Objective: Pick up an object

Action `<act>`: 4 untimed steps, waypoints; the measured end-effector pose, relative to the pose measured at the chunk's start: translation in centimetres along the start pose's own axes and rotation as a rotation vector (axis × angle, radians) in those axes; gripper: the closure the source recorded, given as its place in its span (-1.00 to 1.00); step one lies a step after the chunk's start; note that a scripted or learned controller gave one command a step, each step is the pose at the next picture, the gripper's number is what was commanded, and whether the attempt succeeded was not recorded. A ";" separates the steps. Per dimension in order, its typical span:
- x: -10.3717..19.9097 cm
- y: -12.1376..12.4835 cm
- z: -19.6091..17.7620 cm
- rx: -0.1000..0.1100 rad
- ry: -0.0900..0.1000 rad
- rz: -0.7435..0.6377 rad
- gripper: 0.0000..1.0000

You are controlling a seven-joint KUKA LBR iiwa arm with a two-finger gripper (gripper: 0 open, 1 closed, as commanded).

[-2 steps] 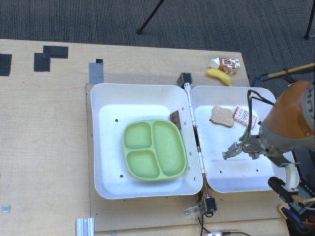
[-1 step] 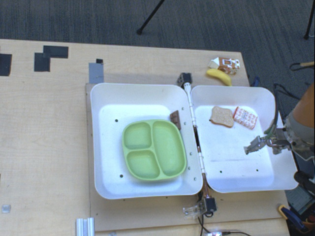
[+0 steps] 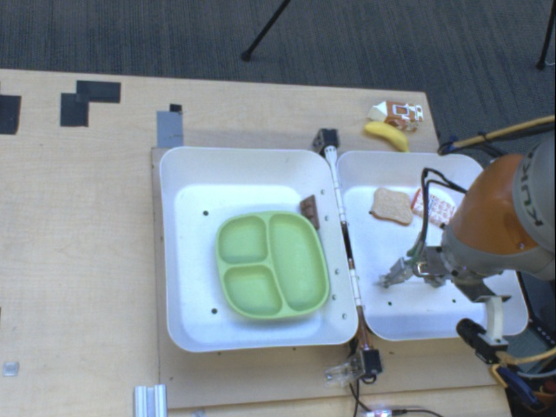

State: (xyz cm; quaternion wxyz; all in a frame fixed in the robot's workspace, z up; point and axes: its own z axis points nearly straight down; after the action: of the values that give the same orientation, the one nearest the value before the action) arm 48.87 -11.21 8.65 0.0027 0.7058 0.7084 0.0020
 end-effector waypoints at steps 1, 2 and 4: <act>0.0 0.2 -1.1 -0.006 -0.001 -0.002 1.00; 0.0 0.2 -1.1 -0.006 -0.001 -0.002 -1.00; 0.1 0.4 -2.2 -0.009 -0.001 -0.005 -1.00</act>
State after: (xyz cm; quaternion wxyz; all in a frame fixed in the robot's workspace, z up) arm 49.23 -11.16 10.82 0.0061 0.7041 0.7100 0.0048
